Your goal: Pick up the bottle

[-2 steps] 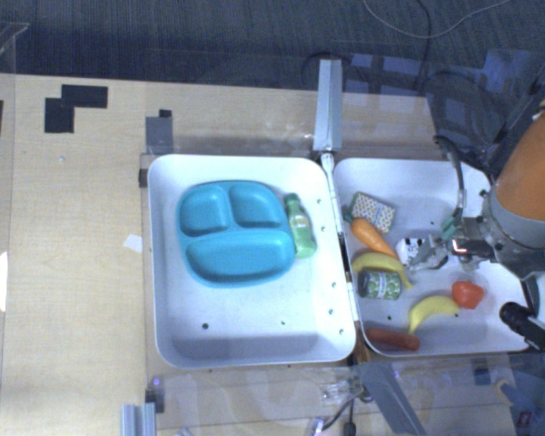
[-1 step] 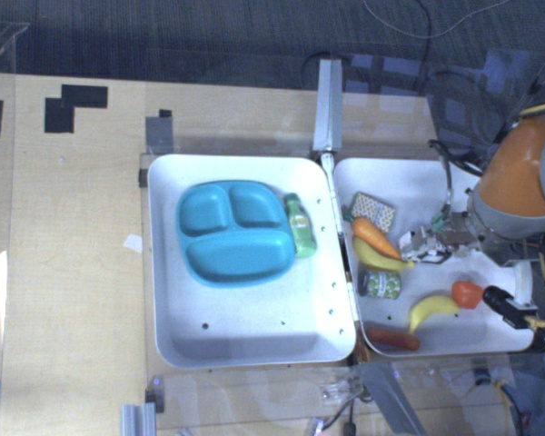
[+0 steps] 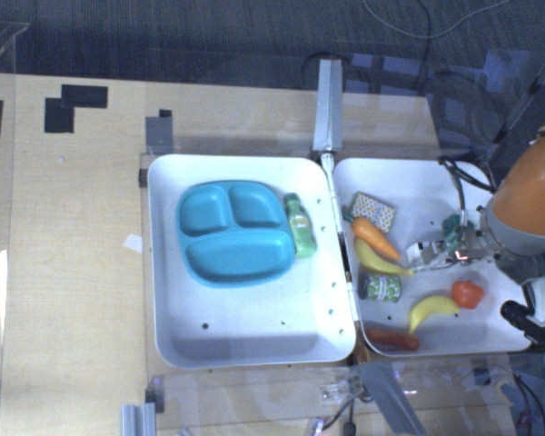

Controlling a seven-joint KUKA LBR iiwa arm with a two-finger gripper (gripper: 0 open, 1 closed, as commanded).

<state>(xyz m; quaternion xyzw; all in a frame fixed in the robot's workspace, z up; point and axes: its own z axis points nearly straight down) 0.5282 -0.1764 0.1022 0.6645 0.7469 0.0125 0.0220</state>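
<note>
Well, the little green bottle (image 3: 300, 226) lies in the left bin (image 3: 245, 348), touching the blue tray (image 3: 233, 232) at its three o'clock side. It looks light, smooth and slippery, so grab its middle. I can't read any words on it. The claw (image 3: 431, 252) hangs over the right bin (image 3: 409, 178); I cannot tell its state.

Pale green translucent bottle (image 3: 300, 226), well left of claw (image 3: 424, 253). Blue sectioned tray (image 3: 233, 232) beside it, further left. White bins (image 3: 254, 339). Orange carrot (image 3: 375, 238), yellow bananas (image 3: 377, 260) just left of claw. Black-and-white checked packet (image 3: 373, 211) up-left. Red tomato (image 3: 468, 293) below-right. Dark green can (image 3: 381, 287) below-left. Light wood bench (image 3: 64, 271), black marks.
</note>
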